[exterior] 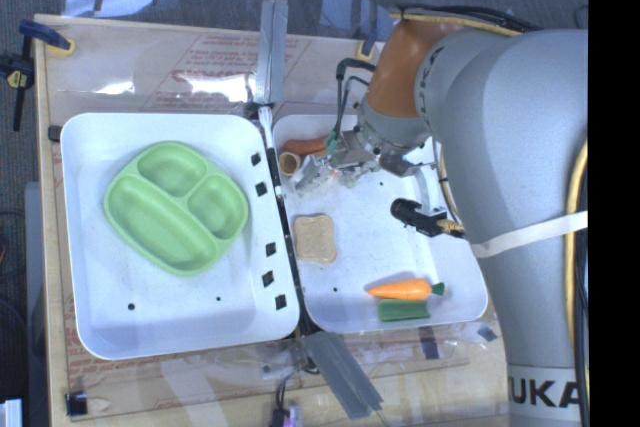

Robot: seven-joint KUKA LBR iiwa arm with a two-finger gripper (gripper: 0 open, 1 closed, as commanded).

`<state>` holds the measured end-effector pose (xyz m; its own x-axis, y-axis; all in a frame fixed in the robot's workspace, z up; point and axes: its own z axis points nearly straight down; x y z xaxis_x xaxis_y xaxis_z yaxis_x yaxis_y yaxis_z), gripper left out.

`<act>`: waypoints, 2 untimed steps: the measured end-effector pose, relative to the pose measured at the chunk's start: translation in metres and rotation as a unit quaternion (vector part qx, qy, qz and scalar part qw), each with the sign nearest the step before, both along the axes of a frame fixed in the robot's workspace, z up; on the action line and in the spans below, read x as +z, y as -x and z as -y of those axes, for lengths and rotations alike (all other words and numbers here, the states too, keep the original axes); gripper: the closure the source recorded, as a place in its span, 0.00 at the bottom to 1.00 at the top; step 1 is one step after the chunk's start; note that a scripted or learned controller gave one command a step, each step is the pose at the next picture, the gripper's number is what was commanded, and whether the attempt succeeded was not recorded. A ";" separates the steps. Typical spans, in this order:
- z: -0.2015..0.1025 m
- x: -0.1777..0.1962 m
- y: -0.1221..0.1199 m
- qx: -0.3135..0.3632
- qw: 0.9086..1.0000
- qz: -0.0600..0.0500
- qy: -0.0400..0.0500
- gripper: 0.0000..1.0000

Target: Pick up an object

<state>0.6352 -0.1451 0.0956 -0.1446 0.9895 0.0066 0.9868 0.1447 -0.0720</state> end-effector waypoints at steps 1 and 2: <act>0.006 -0.006 -0.011 -0.022 1.000 0.007 -0.006 0.00; 0.008 0.000 -0.011 -0.020 1.000 0.006 -0.004 1.00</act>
